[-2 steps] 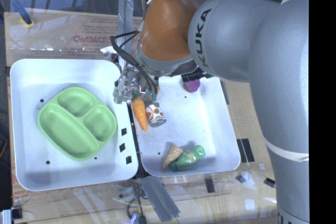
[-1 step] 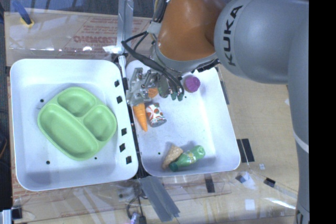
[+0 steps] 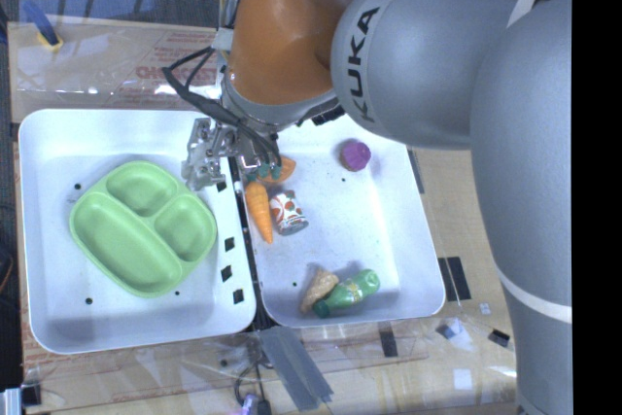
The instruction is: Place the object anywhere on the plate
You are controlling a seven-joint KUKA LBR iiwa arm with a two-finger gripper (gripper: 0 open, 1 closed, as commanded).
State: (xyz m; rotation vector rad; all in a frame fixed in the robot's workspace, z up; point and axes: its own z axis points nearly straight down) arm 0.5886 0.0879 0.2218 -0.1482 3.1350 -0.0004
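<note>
A light green plate [image 3: 144, 226] with three compartments lies in the left bin [image 3: 58, 141]. My gripper [image 3: 225, 158] hangs over the divide between the two bins, just past the plate's upper right rim. An orange carrot [image 3: 259, 211] lies right below the gripper in the right bin, next to a small red and white can [image 3: 290, 214]. Another orange piece [image 3: 280, 170] peeks out beside the gripper. The wrist hides the gripper's tips.
The right bin [image 3: 398, 238] also holds a purple ball [image 3: 355, 155] at the back, plus a green bottle [image 3: 350, 293] and a tan piece [image 3: 319, 287] near the front edge. The grey arm covers the upper right of the view.
</note>
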